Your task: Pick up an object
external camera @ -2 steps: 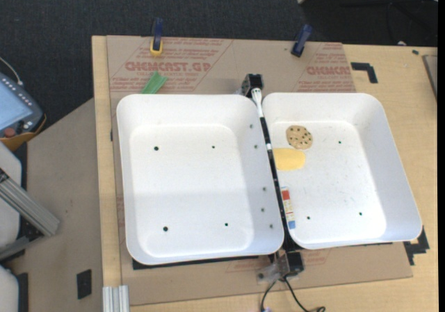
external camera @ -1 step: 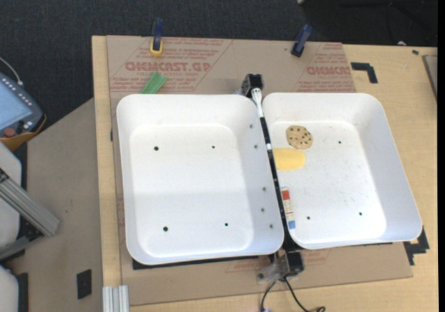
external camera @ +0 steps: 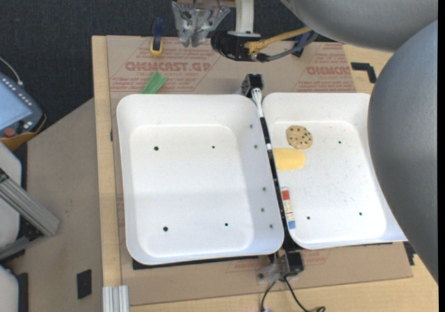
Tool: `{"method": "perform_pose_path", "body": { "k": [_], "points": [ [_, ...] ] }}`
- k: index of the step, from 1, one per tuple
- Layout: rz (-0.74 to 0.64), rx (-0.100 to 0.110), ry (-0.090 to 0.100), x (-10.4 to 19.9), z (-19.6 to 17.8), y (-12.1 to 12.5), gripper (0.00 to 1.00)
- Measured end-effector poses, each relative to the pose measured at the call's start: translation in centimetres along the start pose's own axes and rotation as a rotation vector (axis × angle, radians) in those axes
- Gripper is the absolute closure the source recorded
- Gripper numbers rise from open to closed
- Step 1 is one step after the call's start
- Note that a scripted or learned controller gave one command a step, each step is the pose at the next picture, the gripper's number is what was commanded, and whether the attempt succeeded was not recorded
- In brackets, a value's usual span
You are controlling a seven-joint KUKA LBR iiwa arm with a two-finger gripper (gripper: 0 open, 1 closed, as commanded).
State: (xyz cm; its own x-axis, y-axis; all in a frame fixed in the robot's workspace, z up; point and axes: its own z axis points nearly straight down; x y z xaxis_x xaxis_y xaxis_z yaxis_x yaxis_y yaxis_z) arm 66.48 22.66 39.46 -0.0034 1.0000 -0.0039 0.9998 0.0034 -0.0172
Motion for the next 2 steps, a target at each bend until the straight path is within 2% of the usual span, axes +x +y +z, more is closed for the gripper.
{"method": "perform_pose_path", "body": {
  "k": [1,2],
  "points": [
    [0.012,-0.02,0.004,-9.7,-7.3,-7.9,1.0],
    [0.013,-0.023,0.003,-18.0,-10.5,-12.5,1.0]
  ]
}}
